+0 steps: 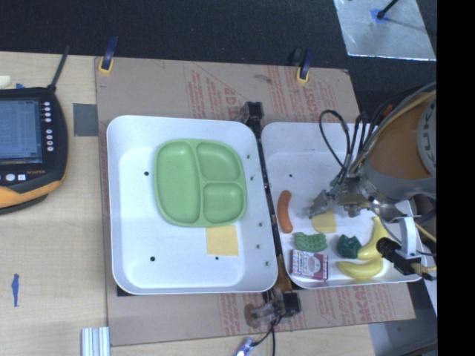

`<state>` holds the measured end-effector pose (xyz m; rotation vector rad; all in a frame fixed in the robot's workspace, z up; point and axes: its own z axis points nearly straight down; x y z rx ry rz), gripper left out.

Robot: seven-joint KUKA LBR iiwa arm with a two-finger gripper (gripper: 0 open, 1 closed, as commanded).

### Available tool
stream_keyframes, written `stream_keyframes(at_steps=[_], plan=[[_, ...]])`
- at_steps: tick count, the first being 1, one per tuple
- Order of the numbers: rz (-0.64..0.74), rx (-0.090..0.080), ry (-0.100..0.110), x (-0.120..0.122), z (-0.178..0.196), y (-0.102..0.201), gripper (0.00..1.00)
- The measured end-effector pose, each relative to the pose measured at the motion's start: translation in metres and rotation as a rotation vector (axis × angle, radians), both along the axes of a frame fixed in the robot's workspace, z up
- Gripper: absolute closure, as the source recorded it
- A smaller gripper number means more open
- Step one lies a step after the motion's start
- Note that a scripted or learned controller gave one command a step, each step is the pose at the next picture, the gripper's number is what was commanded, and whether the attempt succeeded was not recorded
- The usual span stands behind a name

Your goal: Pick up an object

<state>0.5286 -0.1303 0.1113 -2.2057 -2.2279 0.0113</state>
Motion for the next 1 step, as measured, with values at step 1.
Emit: stream_keyframes(at_steps=[1], plan=[[-0.004,0.001,-0.005,-0.0132,-0.02,-0.004,0.0]])
